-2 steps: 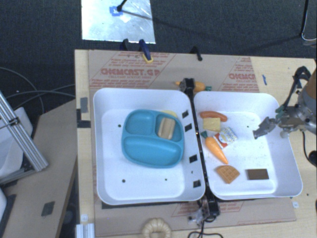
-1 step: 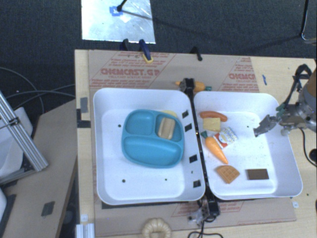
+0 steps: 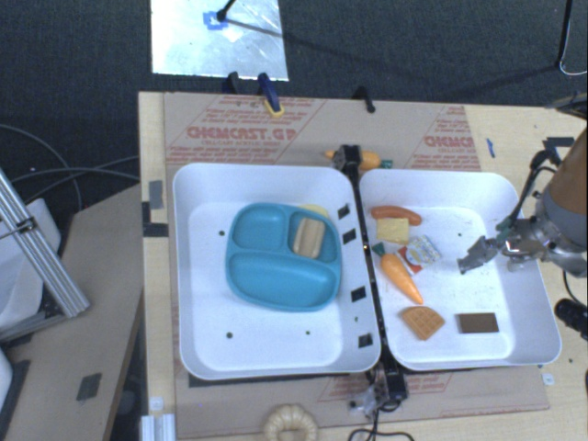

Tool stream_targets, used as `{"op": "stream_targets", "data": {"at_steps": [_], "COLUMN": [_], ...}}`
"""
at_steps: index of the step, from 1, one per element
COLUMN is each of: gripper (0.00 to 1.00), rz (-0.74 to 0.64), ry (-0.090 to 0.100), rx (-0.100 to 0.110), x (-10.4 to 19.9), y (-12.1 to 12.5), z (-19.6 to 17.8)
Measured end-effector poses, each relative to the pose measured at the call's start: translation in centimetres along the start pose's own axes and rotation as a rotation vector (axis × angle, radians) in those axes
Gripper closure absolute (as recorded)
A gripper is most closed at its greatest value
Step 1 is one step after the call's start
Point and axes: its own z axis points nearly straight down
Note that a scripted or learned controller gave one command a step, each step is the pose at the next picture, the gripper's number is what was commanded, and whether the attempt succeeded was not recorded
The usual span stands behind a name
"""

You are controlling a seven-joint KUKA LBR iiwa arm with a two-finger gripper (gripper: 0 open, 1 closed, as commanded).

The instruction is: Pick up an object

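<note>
Camera view: the claw (image 3: 480,255) hung over the right bin (image 3: 524,338), its fingers slightly spread, with nothing between them. A crumpled wrapper (image 3: 424,250) lay just to its left, with the carrot (image 3: 401,277) beyond that. A brown chocolate bar (image 3: 478,323) lay below the claw, apart from it, and a waffle (image 3: 422,322) below-left.

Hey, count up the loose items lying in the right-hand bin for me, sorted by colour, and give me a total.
Orange: 3, the sausage, the carrot and the waffle
Yellow: 1, the cheese block
Brown: 1, the chocolate bar
White and red: 1, the crumpled wrapper
Total: 6
</note>
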Motion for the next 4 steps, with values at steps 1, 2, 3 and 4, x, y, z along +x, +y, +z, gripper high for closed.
{"op": "stream_targets", "data": {"at_steps": [1, 2, 3, 4], "gripper": [0.0, 0.0, 1.0, 1.0], "rz": [0.0, 0.0, 0.0, -0.004], "ry": [0.001, 0.001, -0.001, -0.002], "rx": [0.002, 0.002, -0.003, -0.008], "x": [0.1, 0.2, 0.1, 1.0], "y": [0.3, 0.3, 0.4, 1.0], "z": [6.3, 11.5, 10.2, 4.5]}}
